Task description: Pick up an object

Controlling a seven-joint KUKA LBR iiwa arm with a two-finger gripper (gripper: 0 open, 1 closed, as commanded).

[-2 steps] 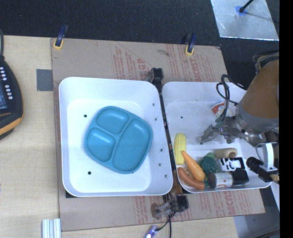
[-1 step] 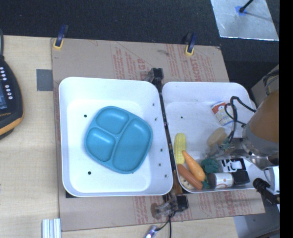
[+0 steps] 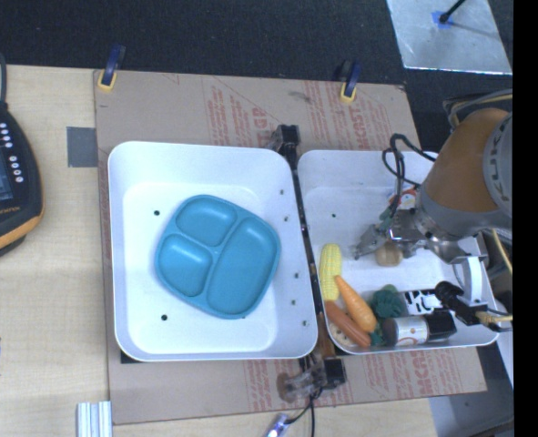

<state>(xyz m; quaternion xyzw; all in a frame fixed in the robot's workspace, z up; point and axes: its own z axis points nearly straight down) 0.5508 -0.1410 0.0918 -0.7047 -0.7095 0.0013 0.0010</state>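
Beige small object point(image 3: 388, 255) sits right under my claw point(image 3: 384, 240) in the right bin point(image 3: 341, 176) | cannot tell claw state | step: descent to grasp | corn point(image 3: 329, 271), carrot point(image 3: 355, 303) just left-below | next: close, lift straight.

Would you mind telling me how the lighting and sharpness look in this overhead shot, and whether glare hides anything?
In the camera view, light is even and soft; the left bin is bright white yet the blue plate reads clearly; the whole view is mildly soft, so the bottle label is unreadable; the tool sits shadowed under the arm, its details indistinct.
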